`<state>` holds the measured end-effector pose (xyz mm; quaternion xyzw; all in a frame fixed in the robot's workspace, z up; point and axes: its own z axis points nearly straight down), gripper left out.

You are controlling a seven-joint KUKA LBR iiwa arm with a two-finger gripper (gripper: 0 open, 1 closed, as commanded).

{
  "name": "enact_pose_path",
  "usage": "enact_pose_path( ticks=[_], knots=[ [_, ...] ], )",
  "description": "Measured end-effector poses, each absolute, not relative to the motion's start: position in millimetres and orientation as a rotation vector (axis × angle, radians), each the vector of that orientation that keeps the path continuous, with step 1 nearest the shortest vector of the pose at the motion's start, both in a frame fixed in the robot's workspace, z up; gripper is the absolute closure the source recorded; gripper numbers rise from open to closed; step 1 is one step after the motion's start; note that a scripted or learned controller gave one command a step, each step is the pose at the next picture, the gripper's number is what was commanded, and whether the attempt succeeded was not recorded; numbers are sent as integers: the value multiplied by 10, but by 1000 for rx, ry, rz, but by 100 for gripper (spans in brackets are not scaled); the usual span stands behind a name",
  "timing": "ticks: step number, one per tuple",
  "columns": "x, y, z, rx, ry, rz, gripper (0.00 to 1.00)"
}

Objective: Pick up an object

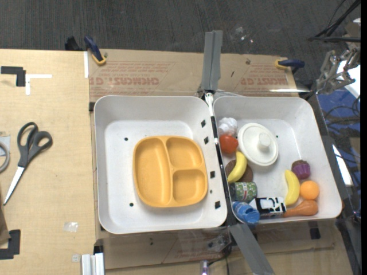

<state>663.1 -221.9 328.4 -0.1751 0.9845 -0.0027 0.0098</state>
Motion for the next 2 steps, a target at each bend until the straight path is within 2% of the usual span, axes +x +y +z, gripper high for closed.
enact_pose_path(
  ticks=[2],
  knots=[
    [6658, -2225, 3491, -540, 3062, -14, 100]
  ],
)
